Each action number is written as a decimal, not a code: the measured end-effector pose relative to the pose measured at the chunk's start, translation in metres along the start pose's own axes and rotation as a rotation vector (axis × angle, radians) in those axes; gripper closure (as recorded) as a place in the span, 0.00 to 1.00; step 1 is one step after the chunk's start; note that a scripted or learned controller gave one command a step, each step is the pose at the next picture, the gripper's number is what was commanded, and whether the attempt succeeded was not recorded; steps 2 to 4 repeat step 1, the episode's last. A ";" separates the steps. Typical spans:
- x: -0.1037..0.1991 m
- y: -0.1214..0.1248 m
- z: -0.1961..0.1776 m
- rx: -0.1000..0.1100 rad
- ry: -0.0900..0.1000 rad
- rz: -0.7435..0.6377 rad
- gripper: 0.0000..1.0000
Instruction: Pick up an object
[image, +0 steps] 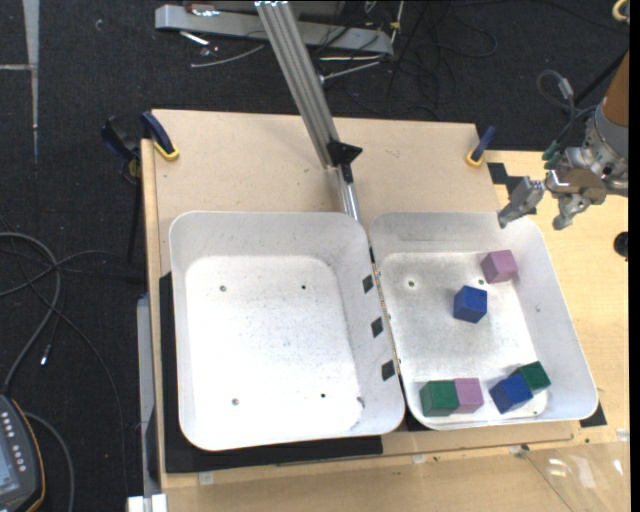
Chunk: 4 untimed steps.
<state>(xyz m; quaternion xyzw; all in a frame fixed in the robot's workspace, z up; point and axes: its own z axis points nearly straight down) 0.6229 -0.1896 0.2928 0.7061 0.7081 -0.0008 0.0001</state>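
fingers (545, 207) spread apart, gripping nothing, positioned above the far right corner of the right bin (560, 310). within that bin: pink cube (499, 266) nearest, blue cube (470, 303) central, four further cubes (484, 391) along the near edge. left bin (200, 300) adjacent on the desk (250, 165).

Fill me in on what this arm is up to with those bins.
The arm's gripper hangs open above the far right corner of the right bin, holding nothing. Six blocks lie in that bin: a pink block and a blue block nearest the gripper, and green, pink, blue and green ones along the near edge. No pick has happened yet.
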 end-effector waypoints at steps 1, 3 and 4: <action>-0.024 -0.002 0.187 0.007 0.003 0.004 0.00; -0.024 -0.002 0.187 0.007 0.003 0.004 0.00; -0.024 -0.002 0.187 0.007 0.003 0.004 0.00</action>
